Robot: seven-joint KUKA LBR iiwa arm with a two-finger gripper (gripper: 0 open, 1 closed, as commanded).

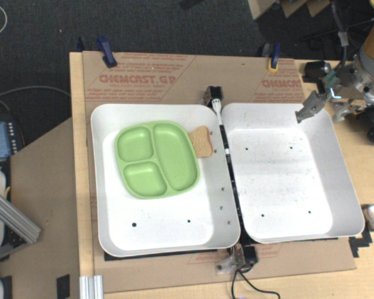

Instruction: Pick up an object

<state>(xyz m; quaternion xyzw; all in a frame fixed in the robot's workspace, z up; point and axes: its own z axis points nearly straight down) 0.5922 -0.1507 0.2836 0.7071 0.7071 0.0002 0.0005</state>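
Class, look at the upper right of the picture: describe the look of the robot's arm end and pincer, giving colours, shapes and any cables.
The pincer is a small grey metal piece with angular fingers. Behind it sits a blocky dark and silver wrist with a teal-blue spot and thin dark cables. The rounded grey arm body is cut off at the frame edge.

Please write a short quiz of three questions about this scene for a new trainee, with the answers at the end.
1. True or false: the green divided plate lies in the right bin.
2. What touches the plate's upper right edge? A) a tan, toast-like piece B) a blue clamp C) the gripper
3. Fill in: the gripper is over the right bin's upper ____ corner.

Key: 1 false, it lies in the left bin. 2 A. 3 right.
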